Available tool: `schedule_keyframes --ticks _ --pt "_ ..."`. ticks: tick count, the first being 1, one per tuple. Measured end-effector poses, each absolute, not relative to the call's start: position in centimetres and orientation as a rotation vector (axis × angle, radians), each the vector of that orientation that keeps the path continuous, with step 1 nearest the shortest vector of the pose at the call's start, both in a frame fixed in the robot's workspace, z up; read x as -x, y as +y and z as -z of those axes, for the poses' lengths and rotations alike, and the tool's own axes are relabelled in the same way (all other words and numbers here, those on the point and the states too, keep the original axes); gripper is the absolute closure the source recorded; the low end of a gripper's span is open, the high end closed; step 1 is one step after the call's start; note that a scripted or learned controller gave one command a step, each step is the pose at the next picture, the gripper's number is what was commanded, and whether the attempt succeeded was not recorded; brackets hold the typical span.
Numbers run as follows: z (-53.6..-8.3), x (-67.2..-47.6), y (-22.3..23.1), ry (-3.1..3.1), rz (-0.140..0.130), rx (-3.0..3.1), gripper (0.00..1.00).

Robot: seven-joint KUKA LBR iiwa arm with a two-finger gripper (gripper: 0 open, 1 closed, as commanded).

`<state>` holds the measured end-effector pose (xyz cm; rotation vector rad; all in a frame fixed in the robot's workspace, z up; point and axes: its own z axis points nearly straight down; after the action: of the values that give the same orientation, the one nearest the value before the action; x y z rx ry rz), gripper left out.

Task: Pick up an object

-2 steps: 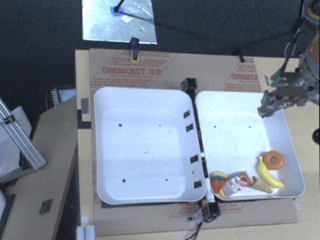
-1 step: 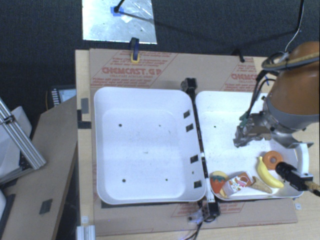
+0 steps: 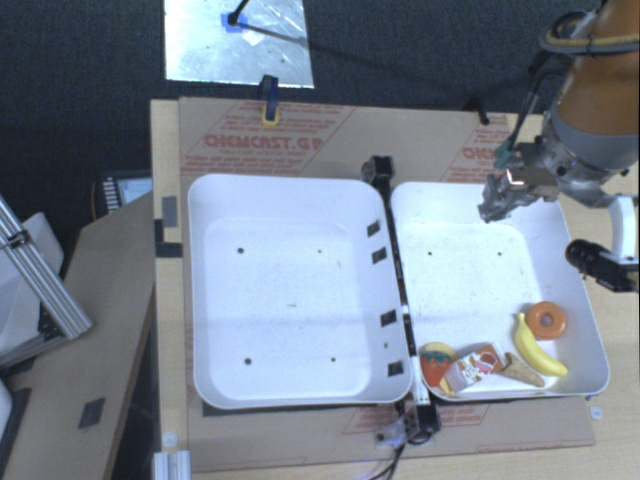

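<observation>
**Gripper above the right bin's far edge, objects at the near edge**

The gripper (image 3: 497, 206) hangs at the upper right of the frame, over the far rim of the right bin (image 3: 470, 268); whether it is open or closed cannot be told, and nothing shows in its grasp. Well apart, along the bin's lower right edge, lie a banana (image 3: 536, 348), an orange ring (image 3: 546, 319), a tomato-like piece (image 3: 436, 361) and a small red-and-white packet (image 3: 474, 366). The left bin (image 3: 290, 288) sits beside it.

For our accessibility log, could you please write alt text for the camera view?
A grey and orange robot arm's gripper hovers over the far edge of the right bin, apart from the toys piled in its near corner: a banana, a donut, a tomato and a small packet. The left bin sits alongside.
</observation>
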<state>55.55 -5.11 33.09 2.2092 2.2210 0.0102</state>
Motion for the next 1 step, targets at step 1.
schedule_keyframes --ticks 1 --pt "-36.91 -48.65 -9.04 2.214 -0.004 -2.223 1.00"
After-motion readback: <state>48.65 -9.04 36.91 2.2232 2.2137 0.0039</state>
